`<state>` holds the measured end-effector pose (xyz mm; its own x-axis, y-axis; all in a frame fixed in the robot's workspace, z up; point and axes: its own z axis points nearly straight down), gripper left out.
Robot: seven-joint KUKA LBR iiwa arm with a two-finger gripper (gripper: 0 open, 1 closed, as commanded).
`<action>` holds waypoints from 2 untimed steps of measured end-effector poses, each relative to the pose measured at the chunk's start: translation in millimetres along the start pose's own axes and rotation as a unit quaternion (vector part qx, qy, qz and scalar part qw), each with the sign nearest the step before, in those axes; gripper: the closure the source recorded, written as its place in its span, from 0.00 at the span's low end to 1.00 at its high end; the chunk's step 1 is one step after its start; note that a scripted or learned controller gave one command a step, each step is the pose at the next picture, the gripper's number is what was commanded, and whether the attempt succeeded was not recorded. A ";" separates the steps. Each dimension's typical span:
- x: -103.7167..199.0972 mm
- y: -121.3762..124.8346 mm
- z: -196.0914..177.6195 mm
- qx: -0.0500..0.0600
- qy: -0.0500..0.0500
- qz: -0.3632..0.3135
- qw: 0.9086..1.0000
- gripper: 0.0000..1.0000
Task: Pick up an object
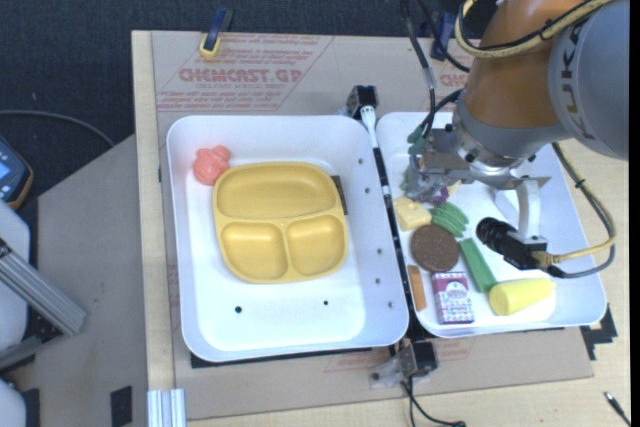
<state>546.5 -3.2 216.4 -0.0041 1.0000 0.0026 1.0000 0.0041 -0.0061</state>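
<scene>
My gripper (426,185) hangs low over the far left part of the right bin (575,215), just above a pale yellow wedge (408,213). Close in front of it lie a brown round disc (435,248) and a green stick-shaped piece (470,250). Further forward are a yellow cylinder (520,295), a small purple and red box (452,299) and a thin orange stick (417,287). The wrist's bulk hides the far part of this bin.
The left bin (190,245) holds a yellow divided plate (280,220) and a small pink-orange lump (210,164) at its far left corner. The raised wall between the two bins (383,215) runs right beside the gripper.
</scene>
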 end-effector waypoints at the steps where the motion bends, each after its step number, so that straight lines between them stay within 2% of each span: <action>1: 19.6 -16.6 1.8 -0.001 0.000 0.001 1.000 1.00; 2: 21.3 -24.8 -13.8 -0.004 -0.001 0.001 1.000 1.00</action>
<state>521.6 18.0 230.4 -0.0012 1.0000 0.0003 1.0000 0.0012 0.0019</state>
